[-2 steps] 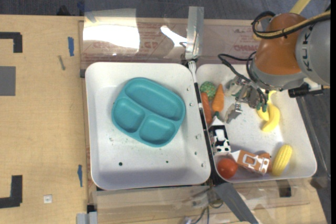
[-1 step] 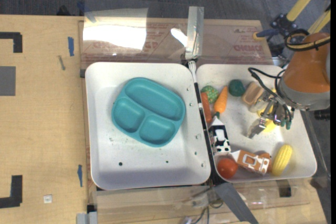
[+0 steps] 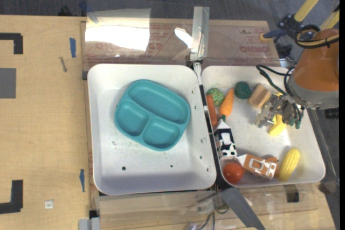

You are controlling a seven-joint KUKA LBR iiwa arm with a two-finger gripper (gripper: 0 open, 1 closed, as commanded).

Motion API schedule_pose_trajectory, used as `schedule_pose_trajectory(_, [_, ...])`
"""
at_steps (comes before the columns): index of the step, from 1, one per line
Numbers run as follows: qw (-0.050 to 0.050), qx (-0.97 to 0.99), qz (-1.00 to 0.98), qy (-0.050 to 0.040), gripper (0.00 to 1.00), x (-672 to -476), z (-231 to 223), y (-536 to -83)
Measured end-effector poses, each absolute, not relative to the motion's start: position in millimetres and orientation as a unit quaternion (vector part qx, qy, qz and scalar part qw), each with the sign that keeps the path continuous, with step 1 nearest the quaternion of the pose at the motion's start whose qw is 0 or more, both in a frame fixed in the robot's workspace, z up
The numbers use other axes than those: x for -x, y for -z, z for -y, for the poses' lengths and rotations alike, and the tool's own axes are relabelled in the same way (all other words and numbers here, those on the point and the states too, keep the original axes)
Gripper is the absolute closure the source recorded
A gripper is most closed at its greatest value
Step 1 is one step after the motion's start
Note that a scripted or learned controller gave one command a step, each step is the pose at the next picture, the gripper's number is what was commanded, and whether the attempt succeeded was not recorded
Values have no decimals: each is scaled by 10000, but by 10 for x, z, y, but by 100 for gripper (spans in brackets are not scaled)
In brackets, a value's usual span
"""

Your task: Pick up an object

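Fingers (image 3: 279,114) hang low over a small yellow toy (image 3: 277,127) in the right bin (image 3: 315,161); I cannot tell if they pinch. Next comes lifting.

A small yellow piece (image 3: 277,127) is lying in the right bin (image 3: 312,169) near its right edge, touching the gripper (image 3: 271,114). A tan bread-like piece (image 3: 259,96) is sitting just beside it, toward the back edge.
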State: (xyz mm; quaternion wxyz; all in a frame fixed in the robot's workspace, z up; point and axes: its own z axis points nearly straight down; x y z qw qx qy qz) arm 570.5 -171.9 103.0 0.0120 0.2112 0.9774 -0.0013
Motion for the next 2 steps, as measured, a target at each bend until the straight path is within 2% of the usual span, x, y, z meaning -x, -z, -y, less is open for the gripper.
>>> schedule_pose_trajectory(1, [107, -2490, -9685, -9, 100, -6564, 1589, -2211])
schedule_pose_trajectory(2, [50, -1637, -9865, -2, 100, -6059, 1566, -987])
